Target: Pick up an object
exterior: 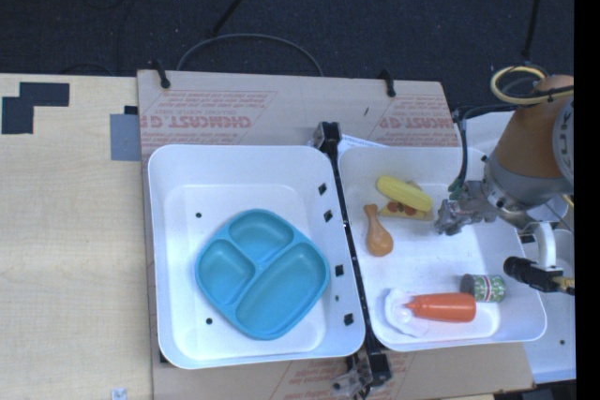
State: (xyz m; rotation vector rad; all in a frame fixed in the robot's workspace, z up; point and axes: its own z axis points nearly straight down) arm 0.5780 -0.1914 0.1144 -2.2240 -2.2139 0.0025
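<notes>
The gripper [450,218] hangs low in the right bin [525,333] (I cannot tell its state). The yellow corn [404,194] lies just to its left, long side slanting, maybe touching.

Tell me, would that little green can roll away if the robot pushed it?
Probably. The green can lies on its side in the right bin, so it could roll. It looks stiff. The orange carrot beside it might stop it.
</notes>
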